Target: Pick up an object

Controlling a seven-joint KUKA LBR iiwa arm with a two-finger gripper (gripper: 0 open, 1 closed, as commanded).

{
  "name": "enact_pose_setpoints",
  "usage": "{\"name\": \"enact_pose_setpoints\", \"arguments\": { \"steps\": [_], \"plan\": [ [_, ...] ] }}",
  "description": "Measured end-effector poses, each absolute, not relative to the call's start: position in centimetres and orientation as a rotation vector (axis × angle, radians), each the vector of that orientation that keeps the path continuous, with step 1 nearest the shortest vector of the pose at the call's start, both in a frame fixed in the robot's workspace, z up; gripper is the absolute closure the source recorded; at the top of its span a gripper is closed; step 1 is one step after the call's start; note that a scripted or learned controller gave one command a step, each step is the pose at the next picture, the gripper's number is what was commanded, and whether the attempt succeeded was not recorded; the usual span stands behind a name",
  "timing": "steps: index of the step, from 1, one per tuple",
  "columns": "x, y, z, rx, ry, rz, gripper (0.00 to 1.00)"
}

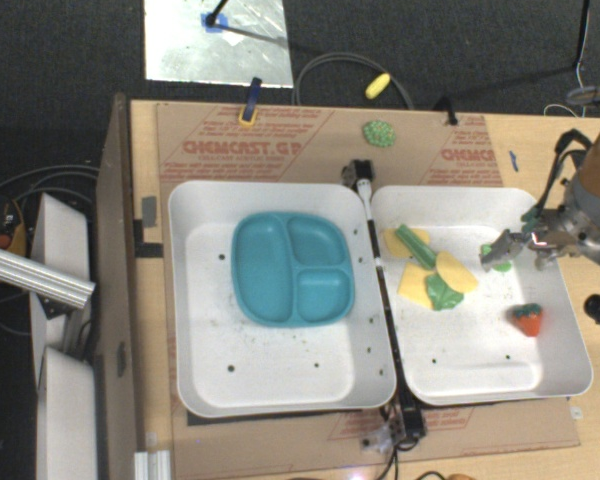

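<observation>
Yellow and green toy [432, 271] just left of fingers [498, 251].

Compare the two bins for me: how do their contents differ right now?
The left bin holds one teal divided plate; the right bin holds small loose pieces: yellow and green toy food and a red strawberry. The gripper hovers above the right bin. Both bins are shallow and white.
</observation>
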State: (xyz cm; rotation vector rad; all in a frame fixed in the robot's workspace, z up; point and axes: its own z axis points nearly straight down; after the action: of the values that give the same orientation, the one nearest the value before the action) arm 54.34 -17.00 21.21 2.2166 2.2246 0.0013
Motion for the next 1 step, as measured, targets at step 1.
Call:
{"name": "enact_pose_setpoints", "arguments": {
  "steps": [1],
  "plan": [
    [56.39,-12.15,10.17,2.216,2.236,-0.002,0.0]
  ]
}}
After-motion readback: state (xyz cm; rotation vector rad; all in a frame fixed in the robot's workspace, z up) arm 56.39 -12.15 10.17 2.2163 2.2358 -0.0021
